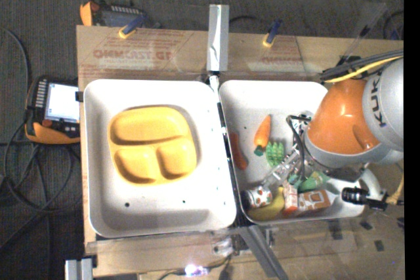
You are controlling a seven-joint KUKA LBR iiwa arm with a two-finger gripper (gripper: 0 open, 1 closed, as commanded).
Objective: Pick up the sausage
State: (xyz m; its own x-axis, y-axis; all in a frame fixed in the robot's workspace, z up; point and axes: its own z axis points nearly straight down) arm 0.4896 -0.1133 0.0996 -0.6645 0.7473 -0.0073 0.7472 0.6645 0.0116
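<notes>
The sausage (237, 151), a thin reddish-brown stick, lies slantwise against the left wall of the right bin (262, 92). My gripper (284, 170) hangs low over the front middle of that bin, beneath the orange band of the arm (341, 124). It is to the right of the sausage and a little nearer the front, over a green toy (275, 153) and a small can. Nothing of the sausage sits in the gripper.
An orange carrot (263, 130) lies behind the green toy. A red-and-white can (259, 196), a yellow banana (270, 208) and a brown carton (314, 200) crowd the right bin's front. The left bin (98, 160) holds a yellow divided plate (155, 143).
</notes>
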